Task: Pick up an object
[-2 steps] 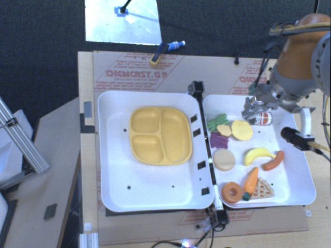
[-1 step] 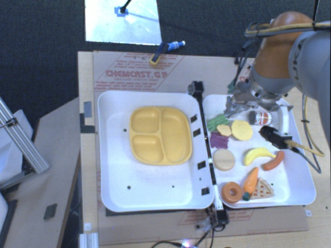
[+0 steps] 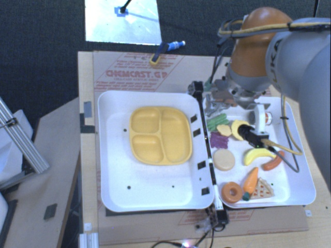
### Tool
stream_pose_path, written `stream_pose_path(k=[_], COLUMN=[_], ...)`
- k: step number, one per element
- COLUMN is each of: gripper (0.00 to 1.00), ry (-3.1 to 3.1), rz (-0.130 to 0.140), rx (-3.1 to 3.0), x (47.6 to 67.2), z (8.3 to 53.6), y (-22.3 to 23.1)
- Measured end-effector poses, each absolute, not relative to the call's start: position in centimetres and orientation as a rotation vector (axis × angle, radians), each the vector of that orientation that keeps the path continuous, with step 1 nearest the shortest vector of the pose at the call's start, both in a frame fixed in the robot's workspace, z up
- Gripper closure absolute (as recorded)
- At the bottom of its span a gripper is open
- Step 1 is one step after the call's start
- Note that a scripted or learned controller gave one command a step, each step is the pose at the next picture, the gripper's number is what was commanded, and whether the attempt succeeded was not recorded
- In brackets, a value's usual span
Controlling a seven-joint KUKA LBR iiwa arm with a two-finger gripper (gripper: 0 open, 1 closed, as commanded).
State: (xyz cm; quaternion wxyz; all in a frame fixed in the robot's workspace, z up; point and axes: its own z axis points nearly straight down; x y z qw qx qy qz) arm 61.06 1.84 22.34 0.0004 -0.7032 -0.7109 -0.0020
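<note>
My gripper hangs low over the far left corner of the right bin, just above a green toy vegetable. Nothing shows held in it. Below it lie several toy foods: purple pieces, a yellow round piece, a beige round cookie, a banana, a red sausage, a carrot, a donut and a pizza slice. A white and red can lies to the gripper's right.
The left bin holds a yellow compartment plate. The divider wall with black clips runs between the bins, close to the gripper. A blue and yellow tool lies on the cardboard behind the bins.
</note>
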Motion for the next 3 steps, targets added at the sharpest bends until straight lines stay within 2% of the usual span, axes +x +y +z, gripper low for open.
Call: stream_pose_path(k=[1, 3], gripper=[1.0, 1.0], ry=[-2.231, -2.229], rz=[-0.004, -0.003], rx=[-2.211, -2.215], x=[61.1, 61.6], z=[21.7, 21.7], y=[6.7, 10.1])
